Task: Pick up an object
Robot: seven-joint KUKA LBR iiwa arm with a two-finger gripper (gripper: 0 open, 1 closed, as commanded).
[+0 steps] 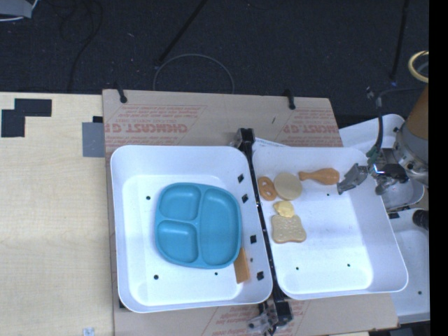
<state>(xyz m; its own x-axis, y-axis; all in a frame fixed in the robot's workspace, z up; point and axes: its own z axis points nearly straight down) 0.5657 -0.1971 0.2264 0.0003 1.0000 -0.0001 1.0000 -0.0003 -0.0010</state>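
My jaws (348,181) hang over the right bin's (364,275) far right part, just right of the drumstick-shaped piece (319,176); I cannot tell their spread. Left of it lie a round tan disc (288,185), a small pretzel (266,187), a yellow bit (283,208) and a toast slice (288,229). The left bin (133,187) holds a blue divided plate (197,225).

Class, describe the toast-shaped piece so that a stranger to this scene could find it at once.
Start at the right-hand white bin. A cluster of toy foods lies near its left wall; the toast slice is the lowest, just below a small yellow piece. It alone is squarish, tan and crusted.
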